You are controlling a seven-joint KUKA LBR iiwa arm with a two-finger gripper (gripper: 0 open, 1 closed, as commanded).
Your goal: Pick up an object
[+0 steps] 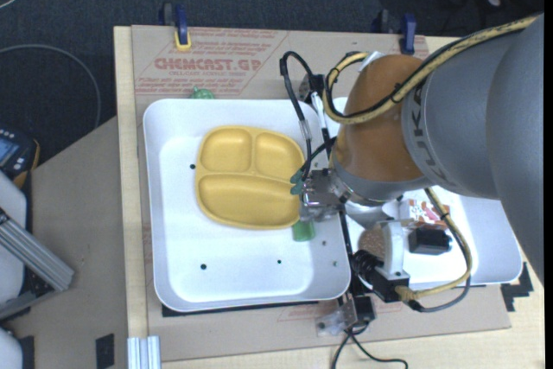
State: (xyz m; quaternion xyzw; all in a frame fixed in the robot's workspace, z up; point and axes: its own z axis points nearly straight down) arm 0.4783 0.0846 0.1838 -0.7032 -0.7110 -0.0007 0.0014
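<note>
Dark carpet surrounds the table (138, 143) — cables trail across it. The fingers (304, 201) — grip unclear, I cannot tell — sit just right of the yellow plate (246, 175) in the white bin (173, 264).

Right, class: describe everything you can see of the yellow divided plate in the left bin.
The yellow divided plate looks like smooth, slightly glossy plastic with rounded corners. Raised ridges split it into three compartments: two smaller ones along the far side and one long one nearer the camera. It lies flat and right side up on the floor of the left bin, toward the bin's far right part. Nothing shows inside its compartments. The gripper sits at its right edge, beside a small green object; whether either touches it is unclear.
</note>
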